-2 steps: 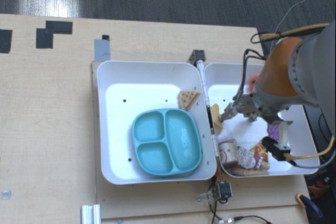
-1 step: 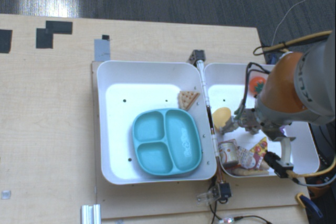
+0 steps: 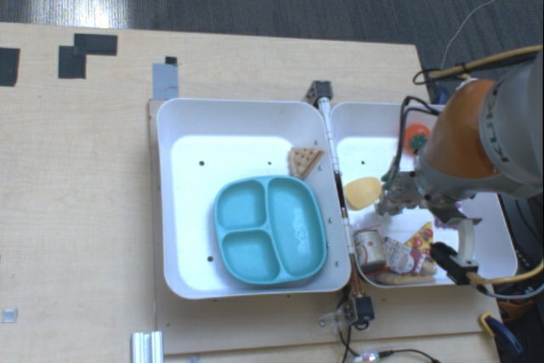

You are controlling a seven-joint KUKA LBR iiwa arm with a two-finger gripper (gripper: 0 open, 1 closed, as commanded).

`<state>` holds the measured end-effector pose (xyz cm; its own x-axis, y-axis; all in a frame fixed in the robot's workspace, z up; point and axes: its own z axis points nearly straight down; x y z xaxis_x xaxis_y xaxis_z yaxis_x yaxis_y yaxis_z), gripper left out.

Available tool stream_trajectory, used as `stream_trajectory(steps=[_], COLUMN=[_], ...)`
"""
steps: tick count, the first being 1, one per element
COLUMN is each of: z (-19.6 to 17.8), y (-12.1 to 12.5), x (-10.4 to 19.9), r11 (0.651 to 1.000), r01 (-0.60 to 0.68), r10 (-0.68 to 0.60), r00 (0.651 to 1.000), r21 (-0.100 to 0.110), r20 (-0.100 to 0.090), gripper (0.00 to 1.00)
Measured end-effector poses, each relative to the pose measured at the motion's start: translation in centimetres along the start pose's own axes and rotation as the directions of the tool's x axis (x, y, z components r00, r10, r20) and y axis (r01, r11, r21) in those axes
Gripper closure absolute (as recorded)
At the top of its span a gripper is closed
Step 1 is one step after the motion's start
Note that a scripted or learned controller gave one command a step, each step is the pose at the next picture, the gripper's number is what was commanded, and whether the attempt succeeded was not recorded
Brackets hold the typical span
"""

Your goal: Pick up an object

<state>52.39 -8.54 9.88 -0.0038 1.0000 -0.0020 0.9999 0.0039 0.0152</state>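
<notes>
Several small objects lie in the right bin (image 3: 374,150), any of them a candidate for picking: a yellow rounded piece (image 3: 363,192) near the divider, a small can-like item (image 3: 368,247) at the near-left corner, a crinkled colourful packet (image 3: 412,248) beside it, and an orange-red thing (image 3: 416,137) toward the far side, half hidden by the arm. What sits under the packet is hard to make out; something tan shows at the bin's near wall.

One arm (image 3: 476,136) leans in from the right over this bin, its orange band above the wrist, the wrist angled down toward the bin's middle. The end effector (image 3: 397,200) hangs just right of the yellow piece and above the packet; whether it is spread or pressed together cannot be told, and nothing is seen pinched in it.

One blue three-compartment plate (image 3: 270,229) lies in the left bin (image 3: 195,140), with one waffle-like piece (image 3: 303,160) beyond its far edge near the divider. Two bins stand side by side on the bench (image 3: 76,200).
</notes>
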Motion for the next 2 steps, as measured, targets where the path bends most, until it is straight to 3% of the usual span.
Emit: stream_trajectory(steps=[1, 2], z=[1.2, 1.34], y=[7.32, 7.19], x=[-0.18, -0.14], r11=[1.0, 1.0], r01=[0.001, 0.002], r10=[-0.001, -0.002], r00=[1.0, 1.0], r21=[0.004, 0.008], r20=[0.0, -0.001], gripper=[1.0, 0.0])
